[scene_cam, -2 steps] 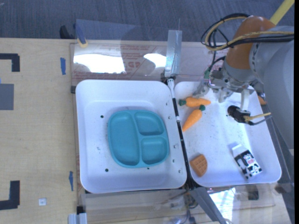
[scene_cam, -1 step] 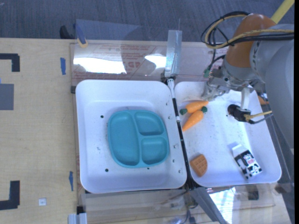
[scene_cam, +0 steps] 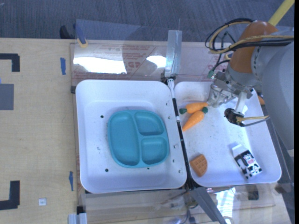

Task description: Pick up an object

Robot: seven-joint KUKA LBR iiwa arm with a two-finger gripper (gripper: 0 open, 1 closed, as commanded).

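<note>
Two orange toy carrots lie in the right bin [scene_cam: 261, 139], near its left wall: one [scene_cam: 195, 108] with a green top pointing right, the other [scene_cam: 193, 120] just below it at a slant. My gripper [scene_cam: 215, 98] hangs at the top of that bin, right beside the upper carrot's green end. I see nothing held in it. A tan waffle-like piece [scene_cam: 199, 164] rests near the bin's front left. A black and white toy [scene_cam: 246, 161] sits at the front right.
The left bin [scene_cam: 88, 125] holds a teal divided plate [scene_cam: 138, 137] at its middle. A metal divider post [scene_cam: 173, 55] stands behind the seam between the bins. The arm covers the right bin's back right corner.
</note>
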